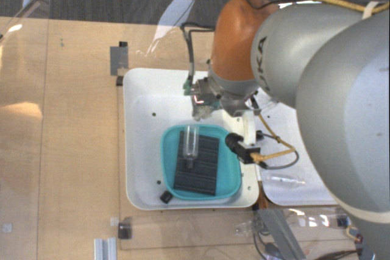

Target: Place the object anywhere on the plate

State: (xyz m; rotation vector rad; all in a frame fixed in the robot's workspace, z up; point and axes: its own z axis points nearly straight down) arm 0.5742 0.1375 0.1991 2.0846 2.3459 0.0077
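one teal plate (170,149) in left bin (140,131) | dark ridged block (201,170) on it, seemingly

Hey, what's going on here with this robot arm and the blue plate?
A grey and orange robot arm reaches in over the left white bin. A teal plate lies in that bin with a dark ribbed object lying on it. The gripper hangs right over that object, at its upper end. Whether it is gripping or has let go is unclear.

1. The plate (172,149) is teal.
2. The object (198,165) on it is black with ridged lines.
3. The bin (137,131) is white.
4. The surface (61,149) is light wood.
5. The arm (323,94) is grey with an orange band.
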